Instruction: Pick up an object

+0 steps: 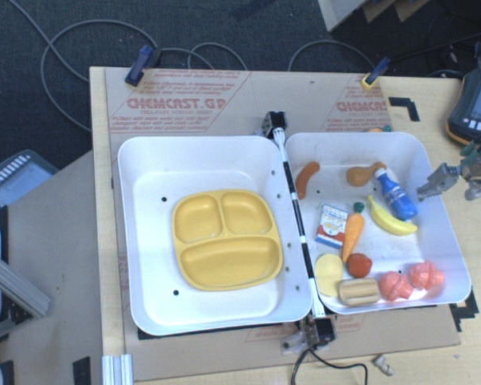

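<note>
No object picked yet; candidates all sit in the right bin (433, 163). Nearest to the gripper (438, 180), which sits at the bin's 3 o'clock rim, are the blue bottle (394, 196) and the banana (390, 218), touching each other just toward 9 o'clock from it. My call: go for the carrot (352, 234) or the bottle, since both are long and narrow, so align the jaws across the short axis and come straight down. The carrot lies just beside the small carton (331, 224) and touches the tomato (358, 265) at its 6 o'clock end, so grip mid-body. Bread roll (358, 291) and pink pieces (411, 281) crowd the 6 o'clock wall, poor clearance there. Sausage (306, 178) at 10 o'clock is free-standing, good fallback. Left bin (136, 175) holds just the yellow tray (224, 237). Hard to read: gripper is small and partly cut by the frame edge, can't tell its state; the brownish item (363, 174) at 12 o'clock is too blurred to identify.
</note>
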Robot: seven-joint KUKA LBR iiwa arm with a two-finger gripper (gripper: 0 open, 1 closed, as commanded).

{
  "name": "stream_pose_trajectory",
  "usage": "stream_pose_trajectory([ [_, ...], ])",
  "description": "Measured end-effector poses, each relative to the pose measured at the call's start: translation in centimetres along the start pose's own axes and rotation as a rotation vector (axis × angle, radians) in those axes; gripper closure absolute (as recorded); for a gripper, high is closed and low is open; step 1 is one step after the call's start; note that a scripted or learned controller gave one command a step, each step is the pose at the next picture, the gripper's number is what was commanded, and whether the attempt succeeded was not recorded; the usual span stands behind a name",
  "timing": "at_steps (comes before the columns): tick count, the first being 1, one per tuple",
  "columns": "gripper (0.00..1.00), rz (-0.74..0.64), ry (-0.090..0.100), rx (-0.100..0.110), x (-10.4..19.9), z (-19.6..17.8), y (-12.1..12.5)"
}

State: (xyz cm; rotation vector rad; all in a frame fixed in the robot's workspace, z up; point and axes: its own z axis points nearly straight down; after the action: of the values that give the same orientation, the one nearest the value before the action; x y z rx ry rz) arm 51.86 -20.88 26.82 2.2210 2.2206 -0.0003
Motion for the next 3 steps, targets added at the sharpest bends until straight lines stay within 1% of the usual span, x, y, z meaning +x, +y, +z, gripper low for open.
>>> stream_pose_trajectory([
  [1,0.0,-0.001,0.002,0.002,4.5,9.5,3.2],
  [2,0.0,-0.001,0.001,-0.002,9.0,17.1,4.4],
  [3,0.0,0.001,-0.001,-0.016,9.3,17.8,4.0],
])
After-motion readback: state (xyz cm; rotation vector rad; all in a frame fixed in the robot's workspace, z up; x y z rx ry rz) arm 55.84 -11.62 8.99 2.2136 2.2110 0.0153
